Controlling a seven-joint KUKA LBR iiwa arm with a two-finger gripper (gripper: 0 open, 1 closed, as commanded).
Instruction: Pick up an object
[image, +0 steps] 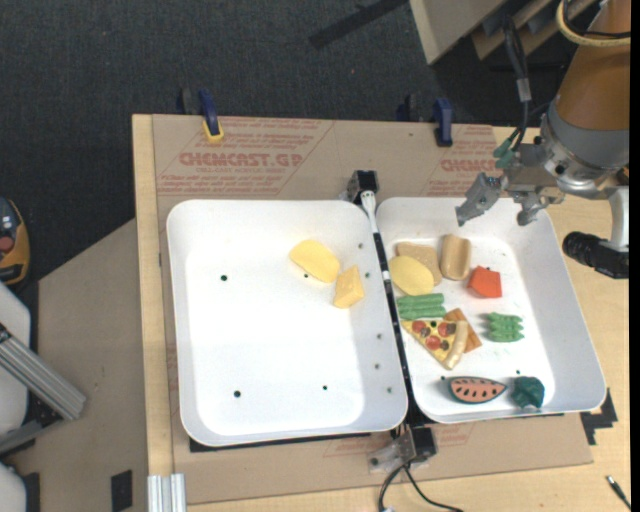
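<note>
My gripper (498, 211) hangs above the back of the right bin (570, 310), its two fingers spread wide apart with nothing between them. Just in front of it lie a tan roll (455, 256) and a red block (486, 283). Farther left in that bin sit a yellow potato-like piece (411, 275), green beans (420, 305) and a pizza slice (441, 336). A green leafy toy (503, 327), a watermelon slice (477, 389) and a teal piece (528, 392) lie toward the front.
The left bin (260, 370) holds a yellow lemon-like toy (315, 260) and a cheese wedge (349, 287) near its right wall. A raised divider (385, 300) runs between the bins. Brown board (250, 155) lies behind them.
</note>
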